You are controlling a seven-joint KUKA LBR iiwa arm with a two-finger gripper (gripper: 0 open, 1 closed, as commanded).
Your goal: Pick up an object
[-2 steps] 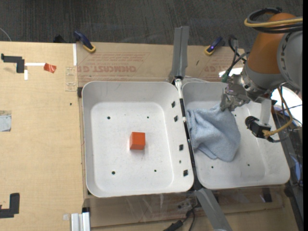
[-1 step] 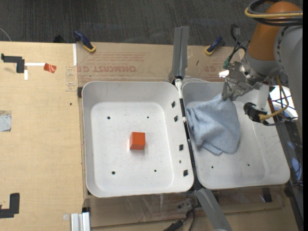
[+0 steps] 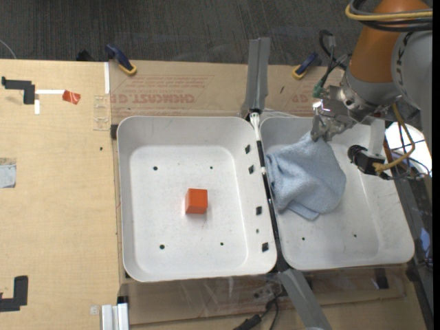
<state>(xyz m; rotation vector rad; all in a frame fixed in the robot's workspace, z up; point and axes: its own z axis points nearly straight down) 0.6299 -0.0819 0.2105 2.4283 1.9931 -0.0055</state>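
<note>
The gripper is pinching the top corner of the blue cloth, near the back edge of the right bin. The cloth is hanging down against that bin's left wall. An orange block is sitting in the middle of the left bin.

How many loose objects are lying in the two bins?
2. An orange block sits near the middle of the left bin. A blue cloth lies in the right bin, with the gripper at its top corner. The cloth could hide something small.
</note>
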